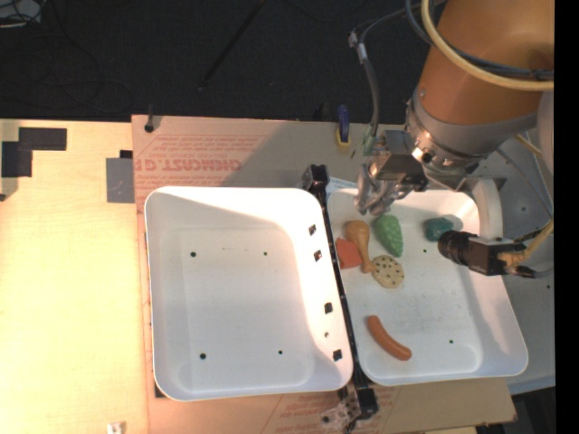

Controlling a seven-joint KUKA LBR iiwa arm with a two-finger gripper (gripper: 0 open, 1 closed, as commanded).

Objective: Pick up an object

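Claw (369, 206) hangs at the back of the right bin (488, 351), right by the toy drumstick (359, 235) and the green piece (390, 233). We honestly can't tell if it's clenched or released. The spotted cookie (388, 271) and sausage (388, 337) lie nearer the front.

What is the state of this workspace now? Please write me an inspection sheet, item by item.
Surface: left bin and right bin side by side on printed cardboard.
Job's things: all in the right bin: green piece, teal piece, tan drumstick shape, red block, spotted cookie, orange sausage.
Clutter: nothing seen.
Grippers: tool above the right bin's upper left part, near the drumstick shape; open or shut cannot be told.
Cables: grey cable beside the arm; dark cables behind.
Surroundings: pale wooden bench, black blocks.
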